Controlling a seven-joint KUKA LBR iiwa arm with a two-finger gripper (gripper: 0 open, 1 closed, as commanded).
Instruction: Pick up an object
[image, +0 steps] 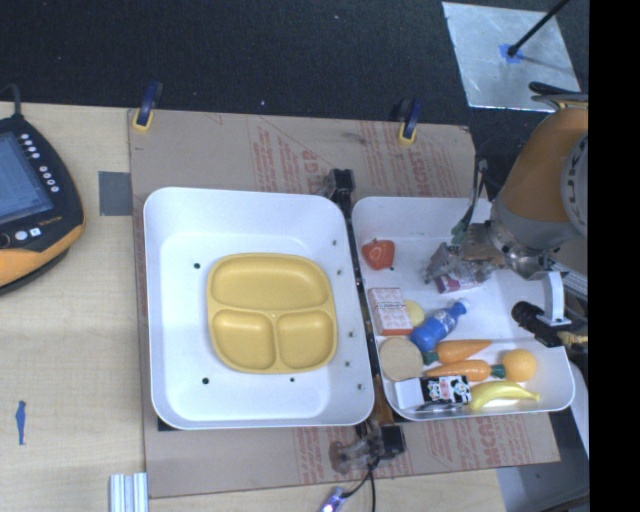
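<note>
The right bin (520, 310) holds several toy foods. A red piece (378, 253) lies at its far left, with a small pink box (388, 309) just in front of it. A blue bottle (438, 327), two carrots (463, 351), an orange ball (518, 364), a banana (503, 397), a black-and-white carton (446, 390) and a tan disc (400, 357) crowd the near half. My gripper (455, 268) hangs low over the middle of this bin, right of the red piece. A small purplish thing (451, 286) shows just under it.
The left bin (175, 300) carries a yellow divided plate (271, 310). A teach pendant (30, 200) lies on the bench at the far left. Clamps (407, 120) pin the cardboard sheet at the back edge. The grey and orange arm (545, 180) covers the right bin's far right corner.
</note>
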